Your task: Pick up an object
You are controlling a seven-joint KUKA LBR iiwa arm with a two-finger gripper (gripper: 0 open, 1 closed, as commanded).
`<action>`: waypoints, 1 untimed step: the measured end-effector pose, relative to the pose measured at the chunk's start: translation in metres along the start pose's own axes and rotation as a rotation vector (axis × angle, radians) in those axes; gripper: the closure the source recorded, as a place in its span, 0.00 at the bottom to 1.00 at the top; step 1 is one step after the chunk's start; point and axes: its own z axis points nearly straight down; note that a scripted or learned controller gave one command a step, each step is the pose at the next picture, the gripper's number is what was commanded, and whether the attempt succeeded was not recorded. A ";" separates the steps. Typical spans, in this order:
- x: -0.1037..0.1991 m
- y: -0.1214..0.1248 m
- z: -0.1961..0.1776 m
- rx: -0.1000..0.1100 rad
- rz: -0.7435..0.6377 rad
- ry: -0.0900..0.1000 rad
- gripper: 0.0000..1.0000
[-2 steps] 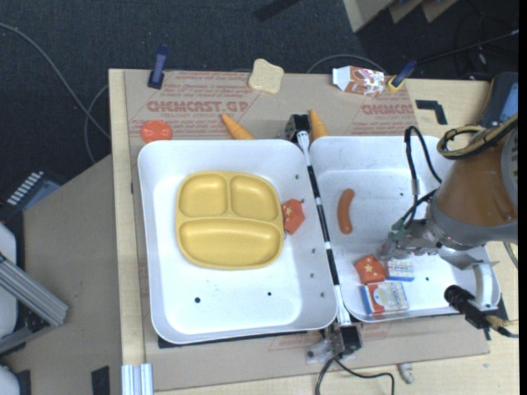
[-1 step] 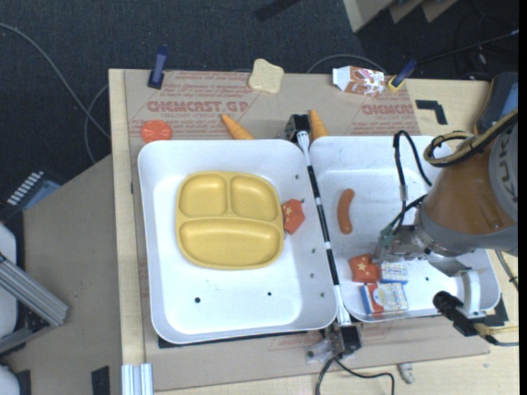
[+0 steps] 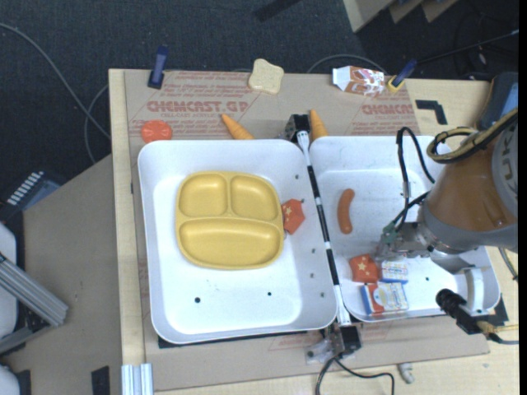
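Observation:
My gripper [image 3: 394, 244] reaches down into the right bin [image 3: 375, 169] from the right, under the orange-banded wrist. It hangs just above a small white carton [image 3: 394, 271] and right of a red piece [image 3: 363, 267]. A second carton [image 3: 387, 299] lies at the bin's front edge. A brown sausage [image 3: 346, 211] lies to the gripper's upper left, apart from it. Nothing shows between the fingers.
The left bin [image 3: 230, 303] holds a yellow divided tray [image 3: 230, 219] and a small red piece [image 3: 292, 215] by its right wall. Behind the bins lie a bread slice [image 3: 266, 75], two carrots [image 3: 236, 127], a red disc [image 3: 154, 130] and a packet [image 3: 359, 79].

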 end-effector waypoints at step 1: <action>0.000 0.000 0.000 0.001 0.000 0.000 0.00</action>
